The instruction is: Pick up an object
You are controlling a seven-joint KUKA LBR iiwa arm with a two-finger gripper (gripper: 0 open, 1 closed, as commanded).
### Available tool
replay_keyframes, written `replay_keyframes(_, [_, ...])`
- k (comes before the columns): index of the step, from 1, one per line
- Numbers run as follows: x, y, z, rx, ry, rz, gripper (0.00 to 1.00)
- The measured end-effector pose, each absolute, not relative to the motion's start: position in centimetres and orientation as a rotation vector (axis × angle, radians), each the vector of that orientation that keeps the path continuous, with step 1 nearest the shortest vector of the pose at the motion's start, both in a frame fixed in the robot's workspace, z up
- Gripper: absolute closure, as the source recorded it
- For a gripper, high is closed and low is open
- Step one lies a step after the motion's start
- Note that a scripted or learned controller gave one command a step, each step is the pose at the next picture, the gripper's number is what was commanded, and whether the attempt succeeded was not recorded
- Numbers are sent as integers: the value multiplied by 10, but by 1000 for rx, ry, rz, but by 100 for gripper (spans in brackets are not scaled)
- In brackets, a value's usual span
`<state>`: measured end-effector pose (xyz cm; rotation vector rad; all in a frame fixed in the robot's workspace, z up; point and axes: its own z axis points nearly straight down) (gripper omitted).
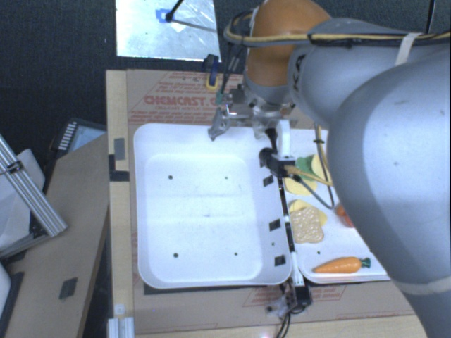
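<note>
The grey arm's hand [220,125] hangs over the far rim of the left shallow white bin [151,210]; whether it is open or closed I cannot tell. An orange plastic carrot [341,265] lies in the neighbouring right white bin [352,277], at its near edge, with a round speckled beige cracker [306,225] just beyond it.

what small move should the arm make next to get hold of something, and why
Probably swing the gripper toward the right bin and then lower it. It sits high over the far edge of the left bin, away from anything to pick, while the carrot, the round cracker and a green item all lie in the right bin.
</note>
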<state>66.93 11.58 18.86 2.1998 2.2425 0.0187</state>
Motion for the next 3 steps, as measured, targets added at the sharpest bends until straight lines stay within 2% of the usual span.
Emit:
replay_keyframes(1, [667, 172, 143, 2213, 2234, 1, 0])
replay_keyframes(2, [643, 241, 203, 2209, 2235, 14, 0])
replay_keyframes(3, [584, 234, 122, 2225, 2226, -14, 0])
